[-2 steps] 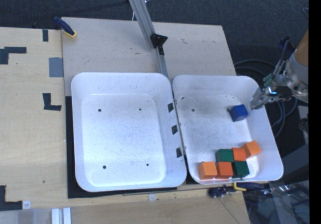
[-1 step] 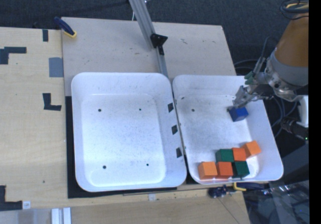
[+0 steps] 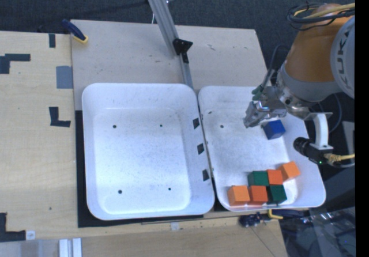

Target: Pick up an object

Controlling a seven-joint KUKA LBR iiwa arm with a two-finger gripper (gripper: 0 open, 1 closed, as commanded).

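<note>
Fingers [image 3: 252, 118] hover beside blue block [image 3: 274, 129], orange-green blocks [image 3: 260, 188] apart.

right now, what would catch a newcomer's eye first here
Probably the grey and orange arm reaching in from the right, its gripper low over the right bin, beside a blue block. Next, the cluster of orange and green blocks crowded at that bin's near edge. The left bin sits beside it.
</note>
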